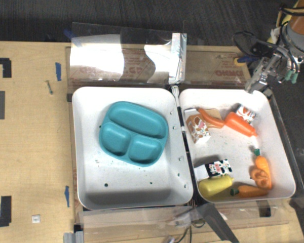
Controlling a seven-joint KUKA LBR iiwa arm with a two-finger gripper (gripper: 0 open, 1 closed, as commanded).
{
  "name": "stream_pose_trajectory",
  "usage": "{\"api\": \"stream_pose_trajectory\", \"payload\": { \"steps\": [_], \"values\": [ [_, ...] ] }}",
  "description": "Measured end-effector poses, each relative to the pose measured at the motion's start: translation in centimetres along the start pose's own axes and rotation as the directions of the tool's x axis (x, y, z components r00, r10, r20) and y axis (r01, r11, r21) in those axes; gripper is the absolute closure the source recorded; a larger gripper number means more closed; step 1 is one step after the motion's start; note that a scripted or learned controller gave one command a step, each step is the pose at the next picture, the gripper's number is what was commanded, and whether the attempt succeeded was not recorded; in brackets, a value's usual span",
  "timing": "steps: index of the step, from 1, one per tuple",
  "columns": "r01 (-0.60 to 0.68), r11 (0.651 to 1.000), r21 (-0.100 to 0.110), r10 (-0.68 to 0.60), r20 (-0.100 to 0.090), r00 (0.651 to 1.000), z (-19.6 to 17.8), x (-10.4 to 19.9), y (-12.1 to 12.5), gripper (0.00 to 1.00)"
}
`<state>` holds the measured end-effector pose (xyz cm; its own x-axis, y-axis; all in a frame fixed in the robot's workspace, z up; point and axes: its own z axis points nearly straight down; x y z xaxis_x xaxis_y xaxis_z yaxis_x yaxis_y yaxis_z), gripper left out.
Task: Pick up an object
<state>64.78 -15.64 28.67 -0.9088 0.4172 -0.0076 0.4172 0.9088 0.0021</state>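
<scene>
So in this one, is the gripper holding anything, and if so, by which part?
Nothing is held. The gripper hangs above the far right corner of the right bin, with nothing between its fingers; the toys lie in the bin below.

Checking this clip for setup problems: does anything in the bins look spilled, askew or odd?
Nothing looks spilled or broken. The teal tray lies slightly skewed in the left bin. The toys are loosely scattered in the right bin, with the gripper over its far edge.
</scene>
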Motion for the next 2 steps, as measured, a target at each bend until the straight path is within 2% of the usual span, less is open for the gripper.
{"api": "stream_pose_trajectory", "payload": {
  "steps": [1,2],
  "values": [
    [-0.035,0.999,0.000,0.035,-0.003,0.999,-0.5,2.0,3.8,1.00],
    [-0.115,0.993,0.000,0.115,-0.004,0.993,0.7,8.4,4.8,1.00]
  ]
}}
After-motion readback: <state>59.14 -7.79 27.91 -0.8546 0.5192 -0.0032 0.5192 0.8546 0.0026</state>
